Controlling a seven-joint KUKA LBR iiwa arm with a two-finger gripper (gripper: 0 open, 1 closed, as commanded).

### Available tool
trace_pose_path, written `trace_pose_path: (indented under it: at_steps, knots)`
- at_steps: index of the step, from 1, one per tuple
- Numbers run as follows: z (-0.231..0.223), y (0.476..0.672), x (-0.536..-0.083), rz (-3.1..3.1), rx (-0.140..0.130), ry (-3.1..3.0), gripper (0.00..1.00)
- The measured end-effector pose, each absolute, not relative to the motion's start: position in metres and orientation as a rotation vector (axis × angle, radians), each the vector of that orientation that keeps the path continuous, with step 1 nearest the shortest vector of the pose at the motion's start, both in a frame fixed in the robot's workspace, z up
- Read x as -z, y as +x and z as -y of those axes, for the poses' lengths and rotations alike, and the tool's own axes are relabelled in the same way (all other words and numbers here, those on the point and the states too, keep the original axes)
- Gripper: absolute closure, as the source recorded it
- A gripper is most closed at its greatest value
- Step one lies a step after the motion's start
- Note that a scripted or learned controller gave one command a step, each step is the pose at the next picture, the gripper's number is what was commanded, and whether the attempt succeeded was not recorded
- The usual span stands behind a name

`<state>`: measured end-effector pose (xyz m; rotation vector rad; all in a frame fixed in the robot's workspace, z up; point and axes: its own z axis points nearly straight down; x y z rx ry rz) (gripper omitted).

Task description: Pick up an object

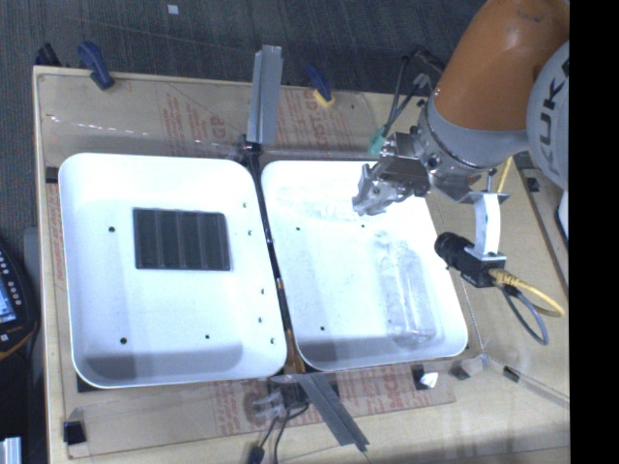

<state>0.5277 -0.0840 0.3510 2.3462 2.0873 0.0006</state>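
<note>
End effector (370, 197) above clear bottle (406, 293).

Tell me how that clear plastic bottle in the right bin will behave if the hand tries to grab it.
The clear bottle lies on its side, so it will probably roll when nudged. It looks see-through with nothing inside, so it is likely light and may skid on the smooth right bin. Its thin walls might dent under the hand.

Clear bottle (405, 293) flat in right bin (319, 346)
</note>
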Motion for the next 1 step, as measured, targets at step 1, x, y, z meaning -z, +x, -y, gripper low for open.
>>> trace_pose_path:
  at_steps: [1]
  knots:
    - [0.1008, 0.5563, -0.4124, -2.010, 0.001, 2.413, 1.00]
